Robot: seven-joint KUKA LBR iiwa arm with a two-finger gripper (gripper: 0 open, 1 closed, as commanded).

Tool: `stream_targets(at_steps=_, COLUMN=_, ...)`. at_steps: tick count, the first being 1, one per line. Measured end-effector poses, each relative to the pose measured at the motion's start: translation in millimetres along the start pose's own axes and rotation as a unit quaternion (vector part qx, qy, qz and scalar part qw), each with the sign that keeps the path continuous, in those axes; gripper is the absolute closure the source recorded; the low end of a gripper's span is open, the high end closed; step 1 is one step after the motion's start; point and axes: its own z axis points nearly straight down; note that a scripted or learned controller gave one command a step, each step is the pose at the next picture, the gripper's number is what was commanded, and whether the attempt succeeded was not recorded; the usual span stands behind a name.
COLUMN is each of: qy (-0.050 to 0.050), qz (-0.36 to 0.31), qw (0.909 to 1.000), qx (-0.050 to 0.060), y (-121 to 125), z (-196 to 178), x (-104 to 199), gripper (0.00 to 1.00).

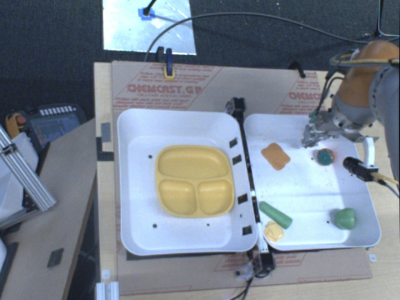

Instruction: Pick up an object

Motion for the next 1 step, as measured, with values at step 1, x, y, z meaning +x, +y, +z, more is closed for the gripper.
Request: stream_targets(at_steps=1, qy=0.0, qz=0.001, qw=1.0, qx=-0.001, y=2.1, z=-65.0, x=3.0, gripper=1.0)
